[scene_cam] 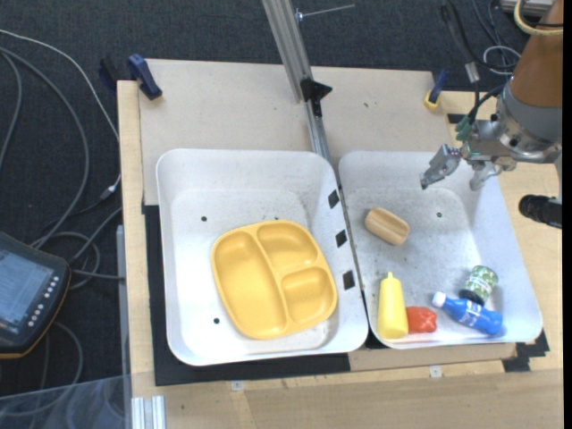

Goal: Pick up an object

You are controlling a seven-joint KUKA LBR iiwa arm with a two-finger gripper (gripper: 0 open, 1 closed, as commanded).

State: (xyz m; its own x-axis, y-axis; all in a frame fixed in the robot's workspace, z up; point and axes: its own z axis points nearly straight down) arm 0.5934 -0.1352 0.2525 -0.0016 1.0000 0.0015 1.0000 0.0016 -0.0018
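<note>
Jaws look spread, two grey fingers splayed apart with nothing between them; gripper (pixel 458 170) hangs over the upper part of the right bin (pixel 500 213), near its far rim, on the grey arm (pixel 536 79) with the orange band coming in from the right. Candidate objects all sit lower in that same bin. Closest to the jaws is a tan bread-roll-shaped piece (pixel 387 225), below and a bit left of them, lying on the bin floor, clearly apart from the fingers. Further down from the jaws, along the near edge of the bin: a yellow squeeze bottle (pixel 391 307) standing roughly lengthwise toward the near rim, a small red item (pixel 422 320) touching its right side, then a blue bottle (pixel 470 315) with a white cap lying on its side, and a green-and-white can (pixel 480 282) just above the blue bottle (label too small to read). All four are well apart from the gripper. Well left of the jaws, across the divide between bins, the left bin (pixel 179 195) holds a yellow divided plate (pixel 273 278) with three compartments, lying flat. A metal pole (pixel 290 34) rises from the bench (pixel 375 96) up-left of the jaws. Blue clamps (pixel 144 74) sit at the bench's far corners.
</note>
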